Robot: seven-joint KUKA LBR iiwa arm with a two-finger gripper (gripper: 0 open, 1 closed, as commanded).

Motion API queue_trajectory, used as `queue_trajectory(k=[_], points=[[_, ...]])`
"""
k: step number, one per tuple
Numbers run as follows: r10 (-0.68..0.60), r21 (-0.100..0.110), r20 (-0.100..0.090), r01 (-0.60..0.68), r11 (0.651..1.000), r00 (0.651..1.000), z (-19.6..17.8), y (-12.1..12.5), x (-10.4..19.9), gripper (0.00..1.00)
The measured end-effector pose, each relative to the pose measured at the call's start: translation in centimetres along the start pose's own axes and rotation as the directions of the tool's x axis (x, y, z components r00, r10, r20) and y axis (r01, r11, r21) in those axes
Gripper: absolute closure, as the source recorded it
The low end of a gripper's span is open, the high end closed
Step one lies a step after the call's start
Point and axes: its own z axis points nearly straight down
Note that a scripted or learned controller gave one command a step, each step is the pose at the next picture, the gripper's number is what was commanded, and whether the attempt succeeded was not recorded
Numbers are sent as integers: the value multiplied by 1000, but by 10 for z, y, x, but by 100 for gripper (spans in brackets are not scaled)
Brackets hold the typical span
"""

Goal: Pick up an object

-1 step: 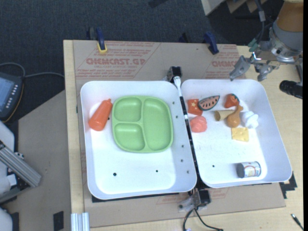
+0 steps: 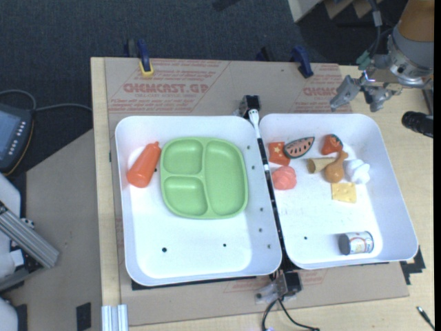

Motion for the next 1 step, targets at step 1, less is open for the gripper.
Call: queue_trajectory(k=[1], points=[[-2,6,-1,2,1000,1000,63,4,2,0]])
